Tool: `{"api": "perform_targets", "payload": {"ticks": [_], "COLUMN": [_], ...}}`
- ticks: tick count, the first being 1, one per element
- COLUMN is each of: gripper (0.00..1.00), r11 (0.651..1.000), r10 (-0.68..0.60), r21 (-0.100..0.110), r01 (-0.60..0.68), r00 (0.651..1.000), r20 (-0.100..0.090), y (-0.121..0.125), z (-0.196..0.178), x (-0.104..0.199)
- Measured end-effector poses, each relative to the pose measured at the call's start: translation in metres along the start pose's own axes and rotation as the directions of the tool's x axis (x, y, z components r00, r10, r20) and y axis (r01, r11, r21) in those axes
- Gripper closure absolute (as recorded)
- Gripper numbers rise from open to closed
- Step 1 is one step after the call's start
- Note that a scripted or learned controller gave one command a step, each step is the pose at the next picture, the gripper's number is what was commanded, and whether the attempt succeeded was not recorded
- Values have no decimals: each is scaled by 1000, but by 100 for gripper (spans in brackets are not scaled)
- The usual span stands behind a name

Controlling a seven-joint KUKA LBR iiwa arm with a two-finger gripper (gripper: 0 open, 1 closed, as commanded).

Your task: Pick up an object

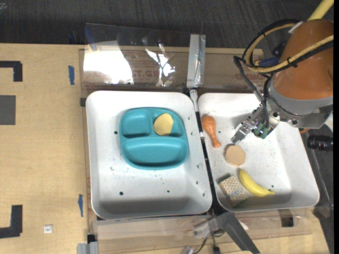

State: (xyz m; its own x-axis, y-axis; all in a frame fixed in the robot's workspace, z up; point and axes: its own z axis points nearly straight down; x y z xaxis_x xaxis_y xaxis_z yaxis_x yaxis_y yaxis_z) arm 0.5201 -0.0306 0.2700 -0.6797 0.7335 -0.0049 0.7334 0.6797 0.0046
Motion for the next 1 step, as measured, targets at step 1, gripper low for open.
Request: {"api": "perform_targets", "payload": {"ticks": [1], "gripper": [100], "r11": [777], "r10": [-630], "r21": [-1], "r01": [630], "r00": [777], "r20": [-7], "y": [16], "z": [56], "x": [-6]}}
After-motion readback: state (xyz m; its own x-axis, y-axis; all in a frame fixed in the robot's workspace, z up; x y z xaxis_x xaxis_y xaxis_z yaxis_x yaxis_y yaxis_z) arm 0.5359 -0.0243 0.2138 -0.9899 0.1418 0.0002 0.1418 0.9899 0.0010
